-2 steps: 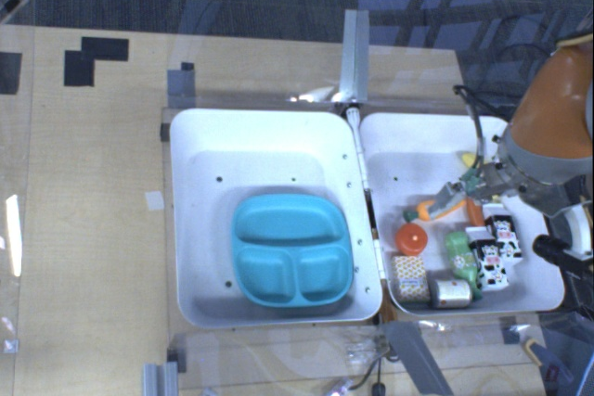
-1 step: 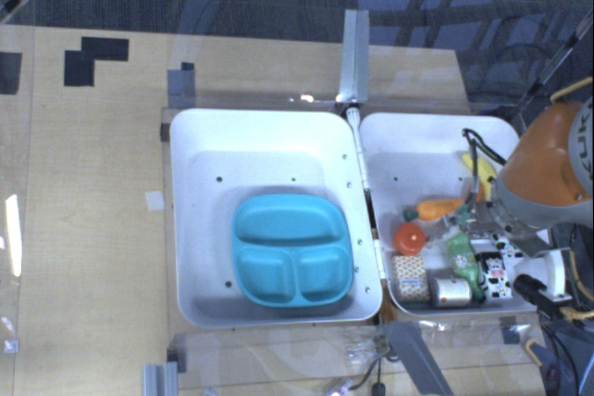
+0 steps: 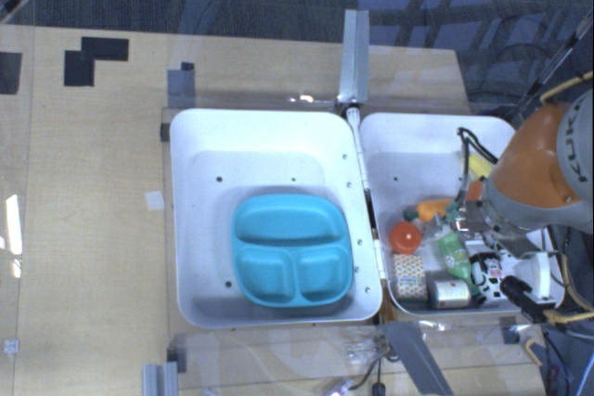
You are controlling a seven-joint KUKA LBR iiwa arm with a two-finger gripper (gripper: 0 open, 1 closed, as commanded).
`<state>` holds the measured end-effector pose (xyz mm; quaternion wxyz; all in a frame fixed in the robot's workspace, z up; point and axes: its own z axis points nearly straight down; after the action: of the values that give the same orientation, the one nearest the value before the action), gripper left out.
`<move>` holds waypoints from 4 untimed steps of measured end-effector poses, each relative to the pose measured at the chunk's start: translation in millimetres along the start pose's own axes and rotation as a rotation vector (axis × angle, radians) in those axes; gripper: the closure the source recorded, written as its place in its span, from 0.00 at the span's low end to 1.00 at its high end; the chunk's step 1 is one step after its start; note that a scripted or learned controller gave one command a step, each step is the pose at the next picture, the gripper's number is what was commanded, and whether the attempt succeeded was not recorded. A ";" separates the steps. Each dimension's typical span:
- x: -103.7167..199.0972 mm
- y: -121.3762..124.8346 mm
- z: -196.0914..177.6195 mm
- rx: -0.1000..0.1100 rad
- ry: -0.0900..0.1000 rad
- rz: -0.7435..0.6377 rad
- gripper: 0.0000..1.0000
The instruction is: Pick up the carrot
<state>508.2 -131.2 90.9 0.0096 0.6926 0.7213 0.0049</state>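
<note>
Looming over the right white plastic bin, the grey arm with its orange band reaches down among the clutter. Its gripper is low over the green item; whether it is open or closed cannot be told. Just left of it lies the small orange carrot, above a round red-orange object. A light blue three-compartment tray sits in the left white bin.
</note>
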 end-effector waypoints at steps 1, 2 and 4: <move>-19.9 79.4 3.0 0.006 0.004 -0.078 0.00; -16.3 137.8 5.6 0.010 0.006 -0.156 0.00; 96.5 130.2 -152.2 0.015 0.005 0.182 1.00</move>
<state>631.2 -28.5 245.0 0.0022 0.7552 0.6555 0.0024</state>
